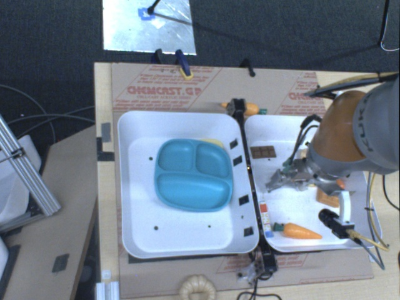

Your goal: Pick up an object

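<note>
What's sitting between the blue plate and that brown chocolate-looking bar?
In the camera view, just the bins' white walls and the black clips joining them lie between the blue plate and the brown bar.

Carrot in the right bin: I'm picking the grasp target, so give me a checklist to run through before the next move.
1. Carrot in view, unobstructed: ok.
2. Carrot lies flat on the right bin floor: ok.
3. Gripper over the right bin: ok.
4. Gripper above the carrot: not ok, it sits up and to the left of it.
5. Gripper free of any object: cannot tell.
6. Room around the carrot: not ok, it lies near the front wall.
</note>
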{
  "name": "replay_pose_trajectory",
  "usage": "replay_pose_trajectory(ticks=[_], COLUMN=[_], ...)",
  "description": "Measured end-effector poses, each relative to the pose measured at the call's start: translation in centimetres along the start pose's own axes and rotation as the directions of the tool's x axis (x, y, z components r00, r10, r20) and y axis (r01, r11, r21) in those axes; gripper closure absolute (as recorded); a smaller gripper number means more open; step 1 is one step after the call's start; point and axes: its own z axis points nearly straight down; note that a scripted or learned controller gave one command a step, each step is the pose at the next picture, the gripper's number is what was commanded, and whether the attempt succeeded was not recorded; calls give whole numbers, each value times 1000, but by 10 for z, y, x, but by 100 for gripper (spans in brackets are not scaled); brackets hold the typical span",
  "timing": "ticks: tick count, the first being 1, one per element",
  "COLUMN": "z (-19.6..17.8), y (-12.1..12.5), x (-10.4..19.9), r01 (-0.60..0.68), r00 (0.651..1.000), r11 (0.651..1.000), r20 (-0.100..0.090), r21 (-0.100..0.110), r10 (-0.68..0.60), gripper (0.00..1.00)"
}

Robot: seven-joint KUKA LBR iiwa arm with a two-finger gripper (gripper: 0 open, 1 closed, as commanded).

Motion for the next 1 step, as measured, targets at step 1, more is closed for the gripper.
replay_pose_trajectory(ticks=[1], z=[-13], y=[2], x=[0], r01=[-1], r00=[1000], r11=[1000], r20=[1], r21=[-6], r10=[1], gripper=[100])
